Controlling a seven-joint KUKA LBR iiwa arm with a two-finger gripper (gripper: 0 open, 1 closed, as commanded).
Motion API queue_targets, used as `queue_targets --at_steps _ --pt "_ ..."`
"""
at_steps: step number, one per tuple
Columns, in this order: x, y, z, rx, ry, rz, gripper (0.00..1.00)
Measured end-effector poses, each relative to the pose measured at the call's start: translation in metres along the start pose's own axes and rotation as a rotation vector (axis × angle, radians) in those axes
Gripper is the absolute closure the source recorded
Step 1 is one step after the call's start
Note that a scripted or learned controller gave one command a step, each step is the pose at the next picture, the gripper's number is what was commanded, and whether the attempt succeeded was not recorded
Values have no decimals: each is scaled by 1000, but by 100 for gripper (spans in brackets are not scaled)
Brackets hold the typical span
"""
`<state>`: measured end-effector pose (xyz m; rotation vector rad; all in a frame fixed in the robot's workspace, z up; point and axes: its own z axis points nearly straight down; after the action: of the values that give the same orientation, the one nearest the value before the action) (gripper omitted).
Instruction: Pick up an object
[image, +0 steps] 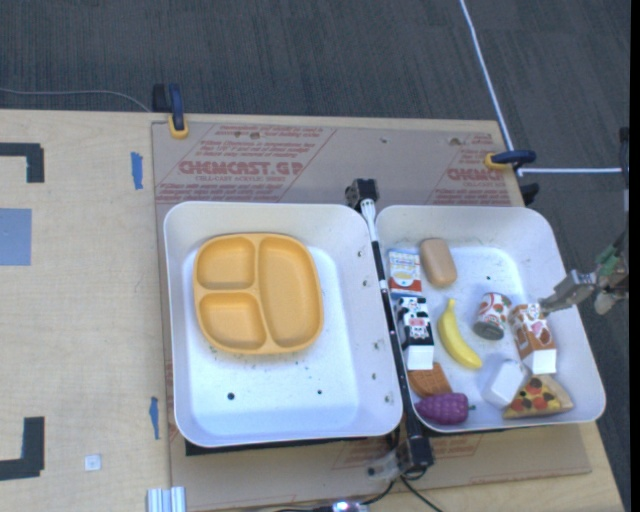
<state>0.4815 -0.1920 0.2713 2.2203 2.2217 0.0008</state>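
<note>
Reaching in from the right edge of the bench, the gripper (556, 296) sits low over the rim of the right bin (487, 222), with nothing visible between its fingers; whether they stand apart or together cannot be told at this size. The step in hand looks like the approach, the pick not yet made. Closest to the tool lie a patterned carton (532, 336) and a small can (491, 315), just beside each other; a banana (458, 338), a pizza slice (539, 399), a bunch of grapes (443, 407) and a bread roll (437, 262) crowd the same bin. The next move probably calls for settling on one item and descending cleanly, since neighbours touch. The left bin (200, 400) holds a yellow divided plate (258, 293). Most of the arm is cut off at the frame's right, and the gripper's outline is blurred.
</note>
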Motion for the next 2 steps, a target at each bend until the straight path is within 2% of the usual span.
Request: queue_targets --at_steps 1,2 --pt "37 44 118 2 1 0 0" --pt "44 56 176 1 1 1 0"
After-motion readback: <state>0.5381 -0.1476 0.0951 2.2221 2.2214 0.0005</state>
